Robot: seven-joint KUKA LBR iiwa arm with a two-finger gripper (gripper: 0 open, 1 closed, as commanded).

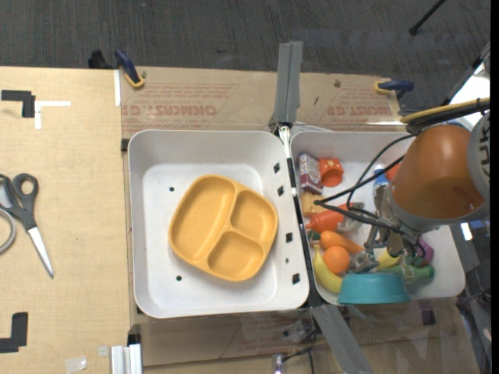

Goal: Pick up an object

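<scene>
1. While the arm reaches in from the right, its orange band hangs over the right bin and the wrist points down into the pile of toys.
2. The gripper sits low among the objects, close above an orange ball and a yellow banana, just behind a teal bowl.
3. From where I stand I cannot tell whether the gripper is released or clenched; cables and dark metal parts cover its tip, and I see nothing clearly between its ends.
4. The big orange band hides much of the right bin's back part, so the objects under it are hard to make out.
5. A red and white packet and a carrot-like toy lie near the bin's left wall.
6. Something green and purple shows beside the bowl, partly covered.
7. The left bin holds a yellow divided plate, well apart from the gripper.
</scene>
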